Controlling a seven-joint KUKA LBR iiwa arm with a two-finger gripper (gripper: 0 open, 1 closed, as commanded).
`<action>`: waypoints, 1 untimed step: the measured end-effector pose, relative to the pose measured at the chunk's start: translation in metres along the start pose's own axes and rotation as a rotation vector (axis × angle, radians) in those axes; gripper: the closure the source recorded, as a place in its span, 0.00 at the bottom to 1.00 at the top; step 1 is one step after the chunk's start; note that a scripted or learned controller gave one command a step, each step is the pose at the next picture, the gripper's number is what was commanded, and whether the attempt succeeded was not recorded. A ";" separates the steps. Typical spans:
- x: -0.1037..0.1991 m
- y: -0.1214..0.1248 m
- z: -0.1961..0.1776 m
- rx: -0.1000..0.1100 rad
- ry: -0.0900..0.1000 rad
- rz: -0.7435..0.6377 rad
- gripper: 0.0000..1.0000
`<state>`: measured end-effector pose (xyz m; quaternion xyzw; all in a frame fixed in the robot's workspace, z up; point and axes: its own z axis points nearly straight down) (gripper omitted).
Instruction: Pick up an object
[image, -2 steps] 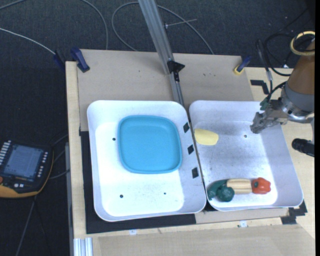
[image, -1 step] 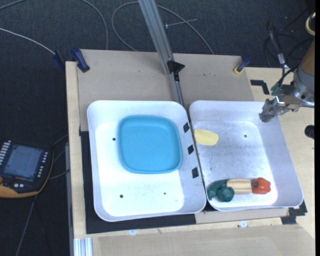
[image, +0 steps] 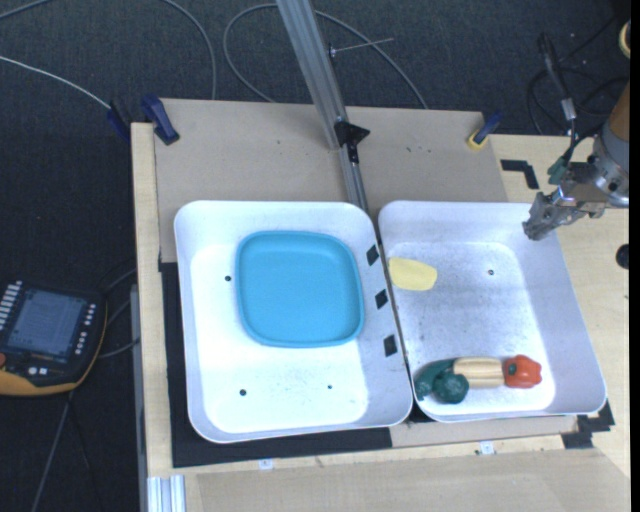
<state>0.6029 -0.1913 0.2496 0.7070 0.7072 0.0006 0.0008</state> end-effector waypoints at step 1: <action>0.058 -0.001 -0.004 0.001 0.002 -0.005 1.00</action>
